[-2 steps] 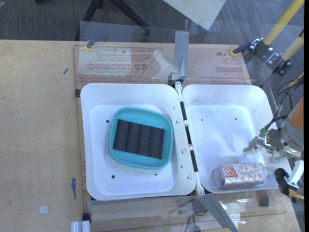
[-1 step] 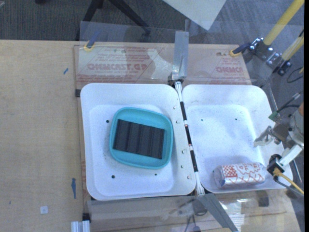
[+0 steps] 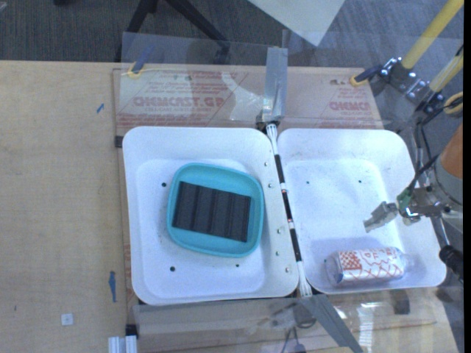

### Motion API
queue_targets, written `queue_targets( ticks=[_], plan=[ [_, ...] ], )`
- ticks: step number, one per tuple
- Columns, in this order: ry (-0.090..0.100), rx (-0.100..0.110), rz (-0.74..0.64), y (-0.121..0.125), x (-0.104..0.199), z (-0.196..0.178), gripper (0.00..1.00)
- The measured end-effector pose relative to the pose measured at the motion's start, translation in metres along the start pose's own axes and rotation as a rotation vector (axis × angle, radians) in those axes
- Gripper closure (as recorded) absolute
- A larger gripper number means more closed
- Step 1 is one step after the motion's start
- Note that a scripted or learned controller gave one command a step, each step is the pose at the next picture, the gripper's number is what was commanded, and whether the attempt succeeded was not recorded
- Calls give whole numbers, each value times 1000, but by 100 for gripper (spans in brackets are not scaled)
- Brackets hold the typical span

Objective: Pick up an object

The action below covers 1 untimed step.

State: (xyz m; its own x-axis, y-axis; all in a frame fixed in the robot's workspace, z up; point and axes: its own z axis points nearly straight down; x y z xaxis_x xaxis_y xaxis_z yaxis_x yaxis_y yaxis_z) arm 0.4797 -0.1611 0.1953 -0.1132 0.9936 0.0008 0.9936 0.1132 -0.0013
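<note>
Lying on its side near the front edge of the right bin (image 3: 324, 160), the red-and-white can (image 3: 366, 265) looks light, stiff and prone to rolling; take it across its middle. Your tool (image 3: 384, 215) hangs just above it, grip state unclear.

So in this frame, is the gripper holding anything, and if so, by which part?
Nothing is held. The gripper is over the right bin, with no object between its fingers. The red-and-white can lies on its side apart from it.
</note>
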Motion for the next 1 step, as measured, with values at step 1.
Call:
queue_targets(
  ticks=[1],
  plan=[
    [-1,-2,-199,5,45,87,0]
  ],
)
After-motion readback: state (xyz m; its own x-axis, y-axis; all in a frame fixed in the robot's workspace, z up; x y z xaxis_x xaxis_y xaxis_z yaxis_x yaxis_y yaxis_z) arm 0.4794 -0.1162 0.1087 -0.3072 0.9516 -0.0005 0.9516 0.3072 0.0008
